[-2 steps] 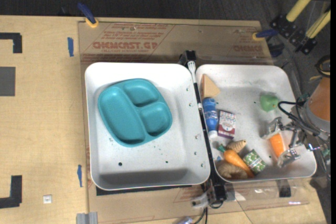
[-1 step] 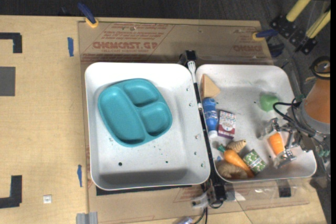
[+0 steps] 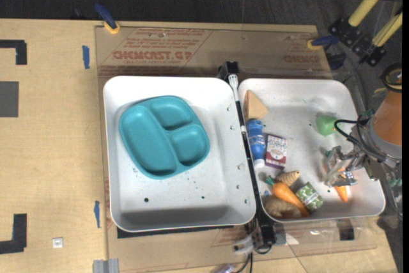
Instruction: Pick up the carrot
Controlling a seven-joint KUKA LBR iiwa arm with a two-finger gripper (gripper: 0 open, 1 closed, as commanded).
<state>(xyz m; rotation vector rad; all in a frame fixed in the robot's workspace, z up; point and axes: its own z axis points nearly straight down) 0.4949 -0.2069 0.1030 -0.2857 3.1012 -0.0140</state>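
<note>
Low over the right bin's [image 3: 300, 94] right side, the end effector [image 3: 340, 169] is a tangle of metal and cables, and whether it is spread or pressed together cannot be told. A small orange piece [image 3: 343, 193] sits just below it, close to the bin's right wall. Bare white floor lies between it and the clutter to its left. There the carrot [image 3: 285, 193] (orange, tapered) lies near the front rim, wedged among a blue bottle [image 3: 256, 140], a small carton [image 3: 276, 151] and a green packet [image 3: 309, 196]. The left bin [image 3: 121, 201] carries a smooth teal divided plate [image 3: 164, 135] with open margins.
</note>
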